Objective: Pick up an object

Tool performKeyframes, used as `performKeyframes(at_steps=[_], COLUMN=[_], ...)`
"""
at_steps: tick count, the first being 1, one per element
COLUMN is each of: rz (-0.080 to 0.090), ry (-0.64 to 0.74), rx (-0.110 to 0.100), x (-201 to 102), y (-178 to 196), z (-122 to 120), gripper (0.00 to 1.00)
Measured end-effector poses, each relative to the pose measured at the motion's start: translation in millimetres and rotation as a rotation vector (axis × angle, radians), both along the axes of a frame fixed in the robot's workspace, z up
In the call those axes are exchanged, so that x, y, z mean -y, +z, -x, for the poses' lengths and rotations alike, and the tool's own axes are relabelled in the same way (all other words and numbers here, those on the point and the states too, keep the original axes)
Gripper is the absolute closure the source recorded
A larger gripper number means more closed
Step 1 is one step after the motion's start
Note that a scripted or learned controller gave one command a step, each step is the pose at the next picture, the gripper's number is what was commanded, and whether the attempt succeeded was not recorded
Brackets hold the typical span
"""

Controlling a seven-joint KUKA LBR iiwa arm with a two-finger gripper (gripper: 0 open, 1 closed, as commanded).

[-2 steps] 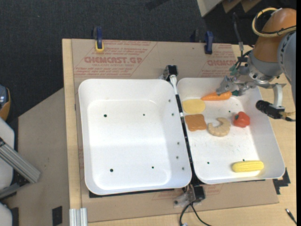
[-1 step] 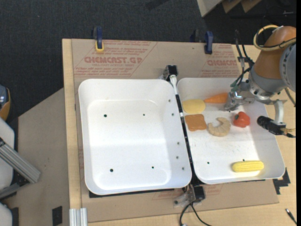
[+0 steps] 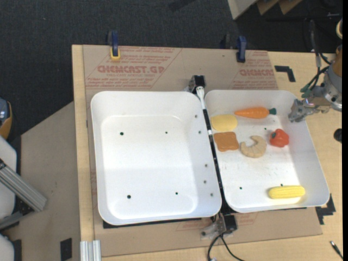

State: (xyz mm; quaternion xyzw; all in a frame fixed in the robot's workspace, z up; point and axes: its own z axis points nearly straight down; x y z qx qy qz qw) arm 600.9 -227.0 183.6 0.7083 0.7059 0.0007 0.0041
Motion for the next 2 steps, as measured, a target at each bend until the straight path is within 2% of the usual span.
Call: performKeyframes(at_steps=[1, 2], rz=[-0.009, -0.008], ry=[-0.001, 0.008], rx=[-0.019, -0.058], x=[-3.1, 0.2], y=[-77.3, -101.1], z=[77.6, -58.7], gripper=[1.00, 1.00])
